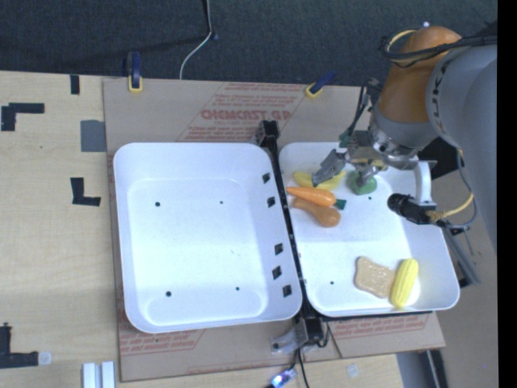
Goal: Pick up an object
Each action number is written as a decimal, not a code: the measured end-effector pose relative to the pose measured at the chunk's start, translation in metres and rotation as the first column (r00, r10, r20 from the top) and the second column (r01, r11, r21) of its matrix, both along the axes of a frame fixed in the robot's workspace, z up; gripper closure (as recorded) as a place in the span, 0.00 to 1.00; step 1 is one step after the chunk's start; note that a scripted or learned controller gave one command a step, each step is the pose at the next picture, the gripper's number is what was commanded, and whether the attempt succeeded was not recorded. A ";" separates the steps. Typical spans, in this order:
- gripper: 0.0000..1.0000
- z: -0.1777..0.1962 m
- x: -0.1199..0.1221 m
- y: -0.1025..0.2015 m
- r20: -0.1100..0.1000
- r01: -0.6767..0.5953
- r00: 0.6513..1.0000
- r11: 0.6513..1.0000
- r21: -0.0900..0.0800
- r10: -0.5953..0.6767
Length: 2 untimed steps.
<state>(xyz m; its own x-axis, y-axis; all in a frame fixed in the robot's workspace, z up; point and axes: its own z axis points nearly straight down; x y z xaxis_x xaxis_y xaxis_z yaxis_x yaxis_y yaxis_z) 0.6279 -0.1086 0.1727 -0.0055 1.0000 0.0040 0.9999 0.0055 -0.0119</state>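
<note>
My gripper [346, 174] hangs over the far part of the right bin [428, 241], open, with nothing between its fingers. Its left finger [328, 170] reaches down toward a yellow banana-like piece [306, 179]. A small green object [363, 185] lies just under the right finger. An orange carrot [310, 195] with a green tip lies beside the banana, and a darker orange piece [325, 213] lies against it. A tan bread slice [373, 276] and a yellow corn cob [405, 282] rest at the bin's near right corner.
The left bin [194, 233] sits alongside, split from the right one by a black divider [279, 217]. The arm's grey body and orange band [416, 71] rise over the right bin's far right corner. A black cable fitting [408, 207] hangs by the wrist.
</note>
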 end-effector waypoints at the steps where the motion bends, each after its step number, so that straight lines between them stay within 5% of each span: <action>1: 0.00 -0.091 -0.014 0.014 0.007 0.004 1.000 1.000 -0.005 -0.004; 2: 1.00 -0.079 -0.013 0.014 0.010 0.004 1.000 1.000 -0.005 -0.004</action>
<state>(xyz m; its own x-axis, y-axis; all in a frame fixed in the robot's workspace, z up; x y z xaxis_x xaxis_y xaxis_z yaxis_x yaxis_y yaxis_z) 0.6149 -0.0949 0.0936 -0.0011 1.0000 -0.0014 1.0000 0.0011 -0.0023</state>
